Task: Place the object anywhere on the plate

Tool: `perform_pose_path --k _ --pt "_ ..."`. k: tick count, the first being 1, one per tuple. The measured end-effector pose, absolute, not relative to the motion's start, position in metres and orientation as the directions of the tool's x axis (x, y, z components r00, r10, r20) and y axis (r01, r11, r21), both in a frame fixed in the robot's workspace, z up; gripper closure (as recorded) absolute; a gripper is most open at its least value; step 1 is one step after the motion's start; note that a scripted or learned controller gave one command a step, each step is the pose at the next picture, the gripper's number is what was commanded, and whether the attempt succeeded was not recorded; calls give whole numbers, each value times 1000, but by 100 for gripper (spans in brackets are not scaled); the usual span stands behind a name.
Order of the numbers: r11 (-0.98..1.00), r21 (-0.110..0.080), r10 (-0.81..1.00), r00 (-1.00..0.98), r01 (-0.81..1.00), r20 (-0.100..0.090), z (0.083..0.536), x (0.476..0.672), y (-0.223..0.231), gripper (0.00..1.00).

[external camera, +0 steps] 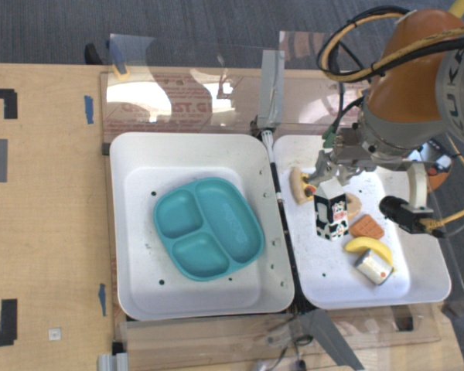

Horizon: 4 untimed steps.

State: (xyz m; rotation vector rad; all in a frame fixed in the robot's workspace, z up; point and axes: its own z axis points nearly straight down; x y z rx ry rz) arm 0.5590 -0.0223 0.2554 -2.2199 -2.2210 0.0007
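A teal divided plate point(209, 227) lies in the left bin point(131, 161). In the right bin point(417, 284) a black-and-white milk carton point(332, 216) stands upright. My gripper point(334, 175) hangs directly over the carton's top, and the wrist hides where the two meet. I cannot make out whether the carton is gripped.
Around the carton lie a tan bun point(298, 184), an orange cracker point(366, 226), a yellow banana point(369, 246) and a small white block point(373, 269). A black object point(398, 211) juts from the arm at the right. A raised divider point(277, 199) separates the bins.
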Motion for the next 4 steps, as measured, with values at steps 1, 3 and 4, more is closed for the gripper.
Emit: perform_pose_path --k 1,3,4 --pt "8 -5 1000 -8 1000 2 238 526 48 100" --pt "4 -7 1000 -4 1000 0 152 513 178 100" --pt "2 -5 1000 -2 1000 0 152 514 177 0"
